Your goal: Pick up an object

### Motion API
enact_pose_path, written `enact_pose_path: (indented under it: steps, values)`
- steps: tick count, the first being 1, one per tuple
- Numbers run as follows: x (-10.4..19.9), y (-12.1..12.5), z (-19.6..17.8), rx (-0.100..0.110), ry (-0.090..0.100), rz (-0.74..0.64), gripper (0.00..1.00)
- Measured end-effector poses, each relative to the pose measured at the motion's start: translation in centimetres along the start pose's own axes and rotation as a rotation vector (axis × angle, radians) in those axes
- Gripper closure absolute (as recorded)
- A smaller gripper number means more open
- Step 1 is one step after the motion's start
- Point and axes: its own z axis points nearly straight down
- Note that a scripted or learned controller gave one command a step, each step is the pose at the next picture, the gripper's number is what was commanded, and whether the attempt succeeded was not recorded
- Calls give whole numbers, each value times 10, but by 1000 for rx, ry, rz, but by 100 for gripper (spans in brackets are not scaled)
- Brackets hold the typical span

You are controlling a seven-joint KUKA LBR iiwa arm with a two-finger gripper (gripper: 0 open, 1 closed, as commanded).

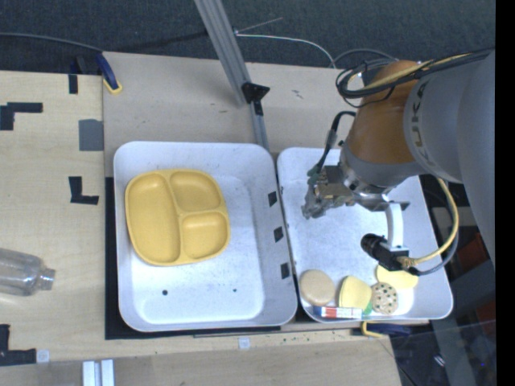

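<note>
Bins — two, one yellow tray, three food pieces, end effector — grip state unclear

My own arm runs off the right edge, and it hides the far right part of the right bin. My gripper looks dark and small above the bin floor; I cannot tell how its fingers stand. The bottle on the bench is cut by the left edge. The pole leaves at the top edge. The pen by the bin's near wall is too small to make out.
</note>
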Motion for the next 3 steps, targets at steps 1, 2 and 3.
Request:
enact_pose_path:
  steps: [1, 2, 3]
  values:
    - [0, 2, 0, -3, 1, -1, 0]
    - [0, 2, -10, -2, 2, -1, 100]
    - [-5, -45, 1, 1, 0, 1, 100]
